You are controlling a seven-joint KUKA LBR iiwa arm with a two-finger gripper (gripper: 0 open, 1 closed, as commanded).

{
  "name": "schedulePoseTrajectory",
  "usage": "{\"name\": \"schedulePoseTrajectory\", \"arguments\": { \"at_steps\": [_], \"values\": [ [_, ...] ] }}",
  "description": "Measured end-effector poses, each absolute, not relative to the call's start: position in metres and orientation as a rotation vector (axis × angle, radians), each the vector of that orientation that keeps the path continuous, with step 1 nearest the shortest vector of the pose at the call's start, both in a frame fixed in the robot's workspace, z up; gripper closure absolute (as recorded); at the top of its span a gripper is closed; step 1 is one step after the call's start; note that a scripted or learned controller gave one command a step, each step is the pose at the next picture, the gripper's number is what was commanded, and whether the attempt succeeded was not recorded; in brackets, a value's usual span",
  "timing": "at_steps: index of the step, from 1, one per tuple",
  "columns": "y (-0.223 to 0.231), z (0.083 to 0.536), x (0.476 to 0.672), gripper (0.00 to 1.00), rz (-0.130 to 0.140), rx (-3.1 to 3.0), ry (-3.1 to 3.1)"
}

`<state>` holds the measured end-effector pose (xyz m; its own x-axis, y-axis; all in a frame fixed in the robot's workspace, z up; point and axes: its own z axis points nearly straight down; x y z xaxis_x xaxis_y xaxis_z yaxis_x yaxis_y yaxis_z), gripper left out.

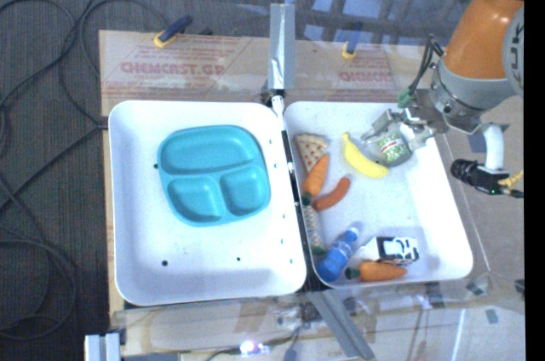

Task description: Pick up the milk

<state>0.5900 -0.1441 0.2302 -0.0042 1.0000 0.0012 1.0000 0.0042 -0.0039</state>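
The milk (398, 248) is a small black-and-white carton lying near the front right corner of the right bin (443, 206). My gripper (390, 140) hangs low over the back of that bin, just right of a yellow banana (362, 157). It is well behind the milk and apart from it. A small greenish and white shape sits at the gripper's tip, and I cannot make out what it is.
In the right bin lie a waffle (312, 148), a carrot (316, 174), a sausage (332, 192), a blue bottle (339, 253) and a second carrot (381, 271) touching the milk's front. The left bin (136, 249) holds a blue divided plate (215, 173).
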Motion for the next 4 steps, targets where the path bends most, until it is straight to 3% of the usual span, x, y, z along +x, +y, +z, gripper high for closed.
{"name": "schedulePoseTrajectory", "arguments": {
  "at_steps": [1,2,3,4],
  "values": [
    [-0.166,0.273,0.620,0.00,0.007,-2.472,-1.939],
    [-0.166,0.281,0.620,1.00,0.016,-2.471,-1.942],
    [-0.166,0.281,0.620,0.00,0.017,-2.471,-1.941],
    [-0.157,0.237,0.620,0.00,0.008,-2.432,-1.987]
  ]
}}
